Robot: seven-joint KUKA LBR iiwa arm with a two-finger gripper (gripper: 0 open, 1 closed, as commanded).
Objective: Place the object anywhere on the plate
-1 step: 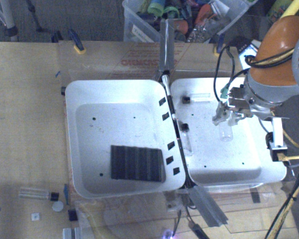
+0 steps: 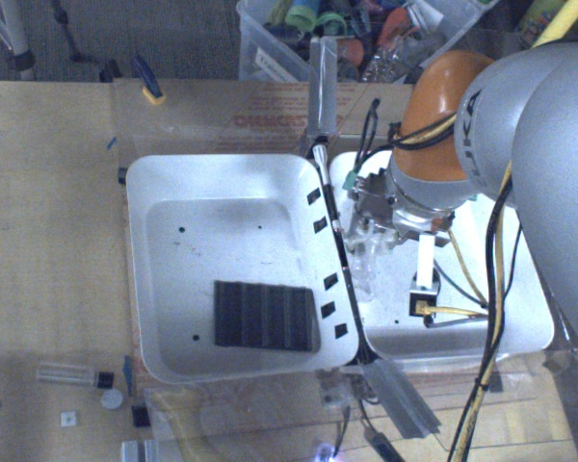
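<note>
A black ribbed rectangular plate point(image 2: 265, 316) lies flat in the near part of the left bin point(image 2: 173, 191). My gripper point(image 2: 364, 250) hangs low over the right bin point(image 2: 520, 325), close to that bin's left wall and just right of the divider. What sits under or in the gripper is hidden by the wrist and by glare. The plate is about a hand's width to the gripper's lower left, across the divider.
The raised divider point(image 2: 335, 258) with black marks separates the two bins. A clear tub of coloured items point(image 2: 366, 12) stands behind the bins. Small loose parts point(image 2: 101, 388) lie on the bench at the lower left. The arm's grey body point(image 2: 539, 142) covers the right bin's far side.
</note>
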